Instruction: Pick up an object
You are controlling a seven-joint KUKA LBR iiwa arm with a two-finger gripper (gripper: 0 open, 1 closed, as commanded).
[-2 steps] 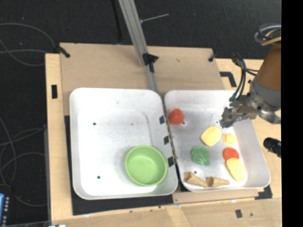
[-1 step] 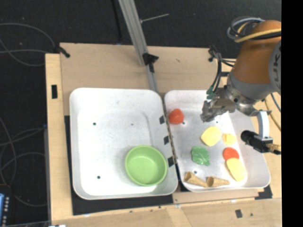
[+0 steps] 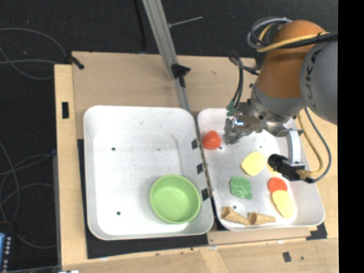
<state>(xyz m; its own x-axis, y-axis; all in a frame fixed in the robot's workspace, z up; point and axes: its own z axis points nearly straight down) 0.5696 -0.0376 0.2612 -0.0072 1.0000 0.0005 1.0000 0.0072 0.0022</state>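
Nearest the lens, the grey two-finger gripper hovers just right of the small round orange-red ball, its grip unreadable, so it should centre over that ball before descending.

The grey arm with its orange band was cut off at the right. It hid the right white bin's far corner. The two-finger gripper's fingers were too small to read.

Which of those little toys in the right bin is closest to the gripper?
The small orange-red ball, by the right bin's left wall, just left of the gripper. The yellow, green and other pieces lie farther toward the front.
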